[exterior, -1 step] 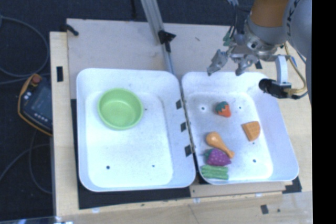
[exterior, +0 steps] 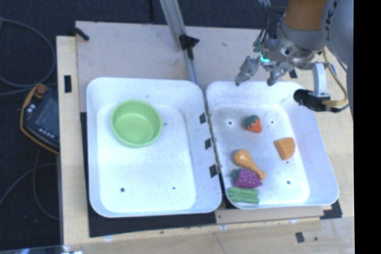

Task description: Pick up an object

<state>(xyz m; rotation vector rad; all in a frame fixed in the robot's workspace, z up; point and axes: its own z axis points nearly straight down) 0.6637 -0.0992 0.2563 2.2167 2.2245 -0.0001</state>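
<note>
Pincer (exterior: 259, 76), fingers apart and empty, above the far rim of the right bin (exterior: 315, 184); a clean pick calls for descending squarely over the isolated strawberry (exterior: 253, 124), near the bin's middle, before closing.
</note>
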